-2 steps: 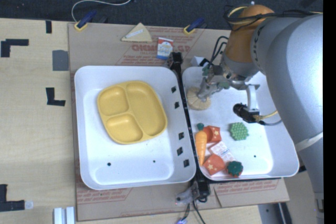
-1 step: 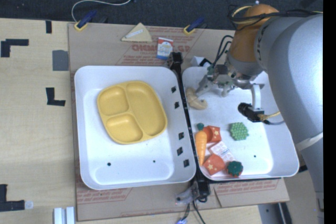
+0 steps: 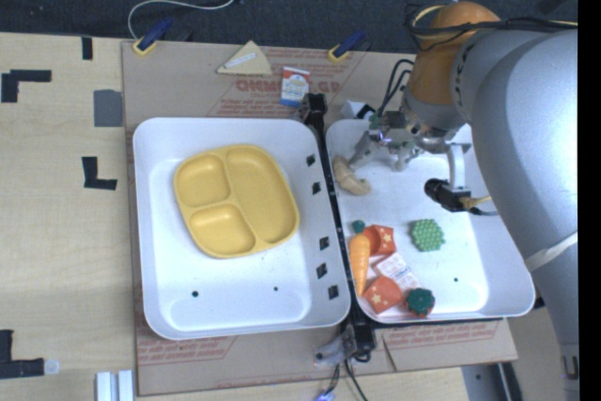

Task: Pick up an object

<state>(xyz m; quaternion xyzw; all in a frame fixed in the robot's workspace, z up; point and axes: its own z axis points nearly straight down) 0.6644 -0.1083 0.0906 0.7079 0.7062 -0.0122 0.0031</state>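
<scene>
Camera view, from above at a slant. Left bin [image 3: 155,230]: yellow divided plate [image 3: 235,199], flat on the floor. Right bin [image 3: 502,282]: pale banana-shaped piece [image 3: 351,179] near the far-left side; carrot [image 3: 360,260], orange-red packet [image 3: 383,282], dark green broccoli-like piece [image 3: 419,300] clustered at the near-left; light green knobbly ball [image 3: 427,235] just right of them. Gripper [image 3: 392,139] low over the far part of the right bin, beside the banana-shaped piece; opening of the pincer cannot be told, nothing seen held. Small red-and-blue box [image 3: 295,86] on the cardboard beyond the bins.
</scene>
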